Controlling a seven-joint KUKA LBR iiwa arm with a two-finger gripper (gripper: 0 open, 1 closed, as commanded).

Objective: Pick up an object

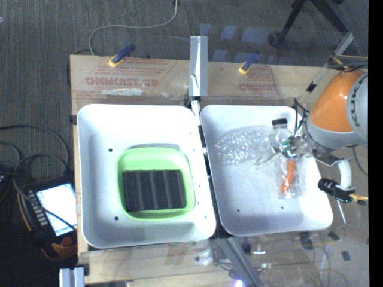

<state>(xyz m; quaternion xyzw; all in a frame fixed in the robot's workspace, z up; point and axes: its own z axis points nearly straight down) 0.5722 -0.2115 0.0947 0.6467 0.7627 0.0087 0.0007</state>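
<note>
Gripper (286, 148), finger state indiscernible, hovers in the right white bin (239, 217) over a crinkled clear plastic bag (242, 146) and an orange stick-shaped item (289, 177). Approach step, seemingly; next: descend squarely and close. The left bin (96, 136) holds a green tray (157, 187).

We see the arm (344, 109) at three o'clock in the camera view, a rounded body with a broad glossy orange band over a pale grey shell. The orange part catches a soft highlight near its top. Below it, toward four o'clock, a white curved piece (343, 173) sits beside a small black fitting (330, 187) with a thin yellowish lead running off it. Thin dark cables (299, 119) loop off the grey shell toward nine o'clock. We cannot make out any markings.
</note>
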